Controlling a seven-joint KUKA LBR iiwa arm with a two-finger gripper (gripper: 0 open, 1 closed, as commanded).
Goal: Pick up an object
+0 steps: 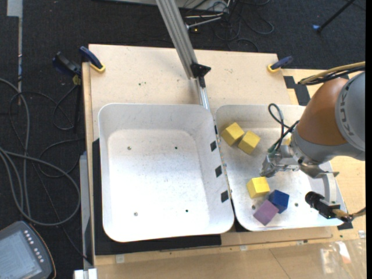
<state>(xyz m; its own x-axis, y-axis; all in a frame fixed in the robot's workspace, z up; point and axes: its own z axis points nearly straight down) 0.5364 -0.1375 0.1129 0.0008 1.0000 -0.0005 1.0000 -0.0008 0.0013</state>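
While low in the right bin (244, 112), hovered just above a yellow cube (258, 186). Flanked closely by blue cube (279, 200) and purple cube (266, 212). Could not tell jaw spacing.

A pale bench (151, 74) is seen on dark carpet (40, 16). Yellow-and-blue clamps are fixed at its far left corner (93, 60) and far right corner (279, 64). A slanted aluminium rail (177, 31) is mounted above the bench's far edge. Black cables (35, 161) are strewn over the carpet at left. A grey handheld pendant (23, 254) is noted at lower left.
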